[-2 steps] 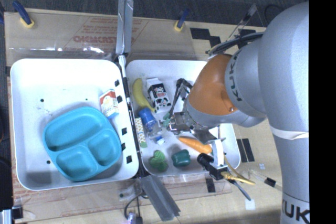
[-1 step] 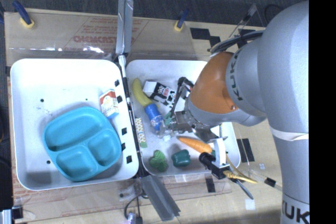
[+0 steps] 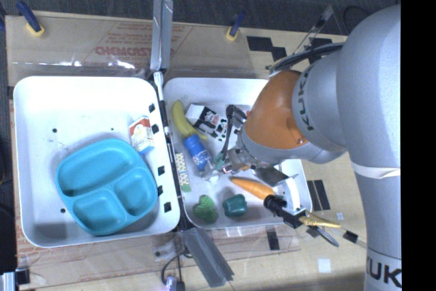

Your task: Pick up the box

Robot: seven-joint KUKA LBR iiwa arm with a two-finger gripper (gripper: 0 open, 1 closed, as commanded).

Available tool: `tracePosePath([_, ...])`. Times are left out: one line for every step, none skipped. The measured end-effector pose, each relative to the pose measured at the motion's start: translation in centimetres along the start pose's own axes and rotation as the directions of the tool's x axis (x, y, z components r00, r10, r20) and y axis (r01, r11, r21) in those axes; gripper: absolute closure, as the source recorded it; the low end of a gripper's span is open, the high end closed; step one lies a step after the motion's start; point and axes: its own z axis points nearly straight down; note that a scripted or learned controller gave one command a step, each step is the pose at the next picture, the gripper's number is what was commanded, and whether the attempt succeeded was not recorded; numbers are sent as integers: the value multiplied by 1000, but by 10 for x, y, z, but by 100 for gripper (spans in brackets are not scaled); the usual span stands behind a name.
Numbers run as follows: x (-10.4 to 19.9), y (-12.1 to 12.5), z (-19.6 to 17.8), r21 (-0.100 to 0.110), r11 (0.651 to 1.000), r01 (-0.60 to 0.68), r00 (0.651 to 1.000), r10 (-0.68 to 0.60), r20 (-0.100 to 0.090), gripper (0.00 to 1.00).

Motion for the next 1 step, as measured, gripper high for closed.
tracePosePath([8,-7,0,-4,972,235,972,-235,8,100])
